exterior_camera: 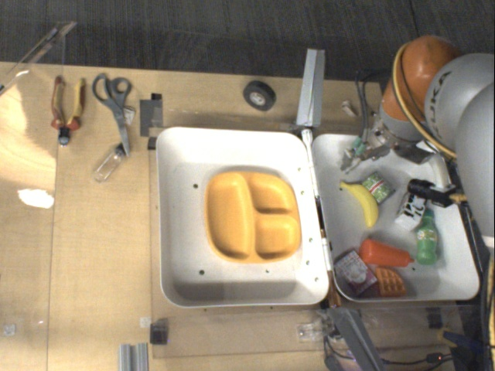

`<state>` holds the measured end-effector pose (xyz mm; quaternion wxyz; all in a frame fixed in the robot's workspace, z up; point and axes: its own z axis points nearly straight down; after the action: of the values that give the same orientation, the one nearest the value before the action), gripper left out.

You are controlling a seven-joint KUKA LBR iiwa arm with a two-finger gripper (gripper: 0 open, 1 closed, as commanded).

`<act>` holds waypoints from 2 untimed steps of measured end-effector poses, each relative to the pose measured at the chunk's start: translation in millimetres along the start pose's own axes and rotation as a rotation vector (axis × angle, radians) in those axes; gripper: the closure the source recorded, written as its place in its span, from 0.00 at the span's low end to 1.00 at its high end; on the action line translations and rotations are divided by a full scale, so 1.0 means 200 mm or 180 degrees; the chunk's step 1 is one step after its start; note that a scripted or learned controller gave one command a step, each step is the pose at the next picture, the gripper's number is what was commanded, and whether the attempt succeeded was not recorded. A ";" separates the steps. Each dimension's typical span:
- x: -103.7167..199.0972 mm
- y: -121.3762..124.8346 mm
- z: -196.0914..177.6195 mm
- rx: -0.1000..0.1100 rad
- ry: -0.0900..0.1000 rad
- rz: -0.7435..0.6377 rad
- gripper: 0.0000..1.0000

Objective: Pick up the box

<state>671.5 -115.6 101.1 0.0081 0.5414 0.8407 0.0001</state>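
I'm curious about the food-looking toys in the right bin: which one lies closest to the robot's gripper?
The yellow banana: it lies just below the gripper, while the orange carrot and waffle-patterned piece sit further down the bin.

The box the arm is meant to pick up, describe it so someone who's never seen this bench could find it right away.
Start at the right-hand white bin, the one crowded with small items. Go to its near-left corner: the box lies there, small, purplish and patterned, just left of a waffle-like orange piece and below a carrot. It is the only purple, square-edged thing in the bin.
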 end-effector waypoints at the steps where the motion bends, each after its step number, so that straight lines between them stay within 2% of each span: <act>1: 0.39 0.03 -0.44 -0.0002 0.0031 -0.0396 1.00; 2: -0.02 -0.20 0.02 0.0007 0.0034 -0.0847 1.00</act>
<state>636.9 -134.9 96.3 0.0030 0.4251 0.9051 0.0011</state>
